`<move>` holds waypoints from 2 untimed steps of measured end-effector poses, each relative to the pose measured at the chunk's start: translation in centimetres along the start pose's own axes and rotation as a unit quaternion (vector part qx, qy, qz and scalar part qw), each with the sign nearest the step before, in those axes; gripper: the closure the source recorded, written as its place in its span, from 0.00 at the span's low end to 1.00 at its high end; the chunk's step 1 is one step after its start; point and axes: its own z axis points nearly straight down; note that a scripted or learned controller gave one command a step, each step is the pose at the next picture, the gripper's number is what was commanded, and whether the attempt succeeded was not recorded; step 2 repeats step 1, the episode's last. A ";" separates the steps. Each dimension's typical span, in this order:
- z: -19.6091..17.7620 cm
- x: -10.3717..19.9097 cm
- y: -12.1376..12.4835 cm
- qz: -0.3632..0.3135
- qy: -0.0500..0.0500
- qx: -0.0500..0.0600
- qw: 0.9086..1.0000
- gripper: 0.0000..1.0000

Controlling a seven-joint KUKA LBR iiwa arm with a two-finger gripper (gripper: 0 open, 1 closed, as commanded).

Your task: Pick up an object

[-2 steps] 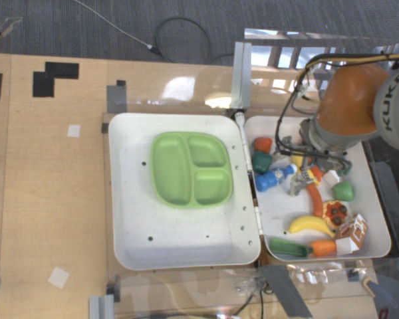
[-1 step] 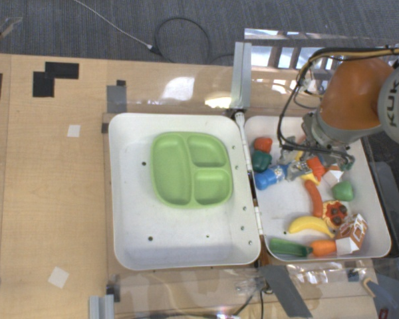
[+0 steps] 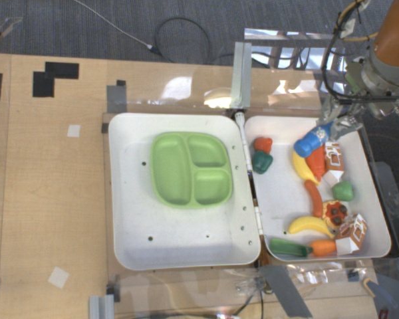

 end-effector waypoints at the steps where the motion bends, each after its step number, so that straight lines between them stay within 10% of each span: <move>1: 0.6 0.1 0.2 -0.001 0.004 -0.004 1.000 0.00; 2: 0.6 0.1 0.2 -0.001 0.004 -0.004 1.000 0.00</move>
